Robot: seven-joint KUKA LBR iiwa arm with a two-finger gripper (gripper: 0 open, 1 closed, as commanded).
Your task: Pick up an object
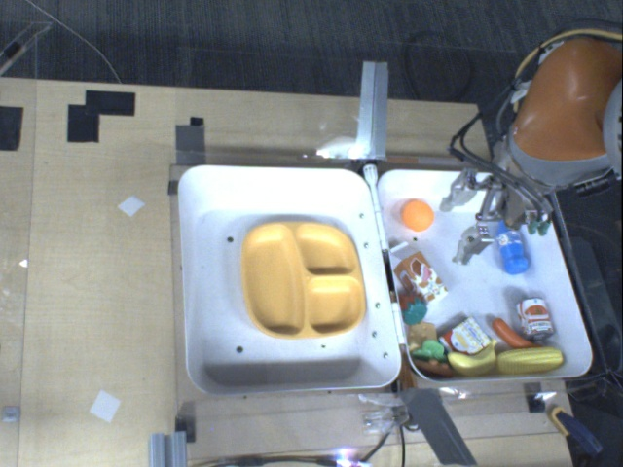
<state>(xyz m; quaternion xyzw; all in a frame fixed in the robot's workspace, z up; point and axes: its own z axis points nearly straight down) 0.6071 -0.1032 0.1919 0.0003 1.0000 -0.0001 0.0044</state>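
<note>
1. A yellow three-compartment plastic plate (300, 278) lies in the left white bin (209, 358) on the wooden table (88, 290).
2. In the right white bin (576, 353), a small orange ball (417, 214) sits at the far left; a printed snack packet (420, 277) lies nearer, its writing too small to read.
3. The gripper (474, 224) hangs with fingers (470, 244) spread open, gripping nothing.
4. A small blue plastic bottle (512, 252) lies just right of the fingers.
5. A red-labelled can (535, 318) is near right, label unreadable.

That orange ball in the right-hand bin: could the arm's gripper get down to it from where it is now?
Probably yes. The orange ball lies alone on bare bin floor, apart from the snack packet below it, and the gripper hangs just to its right with nothing between them.
</note>
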